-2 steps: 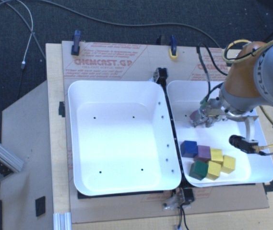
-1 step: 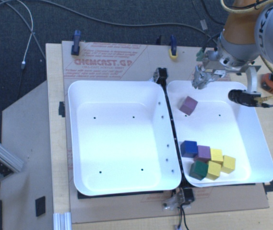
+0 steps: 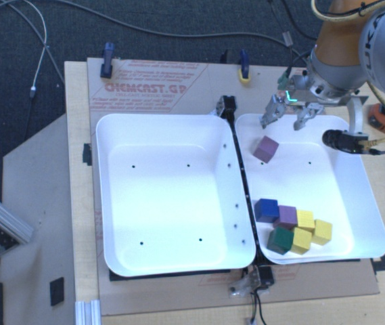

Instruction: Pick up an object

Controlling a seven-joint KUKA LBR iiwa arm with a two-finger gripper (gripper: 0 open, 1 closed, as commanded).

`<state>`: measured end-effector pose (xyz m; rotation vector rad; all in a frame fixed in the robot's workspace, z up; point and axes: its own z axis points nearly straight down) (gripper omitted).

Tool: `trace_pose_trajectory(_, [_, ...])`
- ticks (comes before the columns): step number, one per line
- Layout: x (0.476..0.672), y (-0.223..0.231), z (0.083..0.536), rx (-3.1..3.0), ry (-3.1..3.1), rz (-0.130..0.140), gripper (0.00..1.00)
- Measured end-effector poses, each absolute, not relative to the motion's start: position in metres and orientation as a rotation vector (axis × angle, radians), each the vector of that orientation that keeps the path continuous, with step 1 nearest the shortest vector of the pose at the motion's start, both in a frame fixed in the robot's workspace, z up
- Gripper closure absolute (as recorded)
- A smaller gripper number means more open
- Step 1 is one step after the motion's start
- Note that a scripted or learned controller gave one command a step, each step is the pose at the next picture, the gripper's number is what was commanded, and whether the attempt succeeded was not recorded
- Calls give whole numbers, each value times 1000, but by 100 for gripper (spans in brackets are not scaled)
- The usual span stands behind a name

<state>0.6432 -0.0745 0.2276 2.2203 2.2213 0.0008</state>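
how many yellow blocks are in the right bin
3, all in the cluster near the front of the shallow white right bin: one small yellow cube beside the purple cube, one at the cluster's right end, one beside the green cube. More may be hidden.

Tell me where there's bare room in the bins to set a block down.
The left bin has a bare floor from wall to wall. In the right bin, the middle is free, between the lone purple block and the block cluster. That near corner is crowded. The open gripper hangs over the far edge.
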Motion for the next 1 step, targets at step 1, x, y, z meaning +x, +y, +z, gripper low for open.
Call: trace_pose_trajectory(1, [613,-100,107,2230,2224,-11,0])
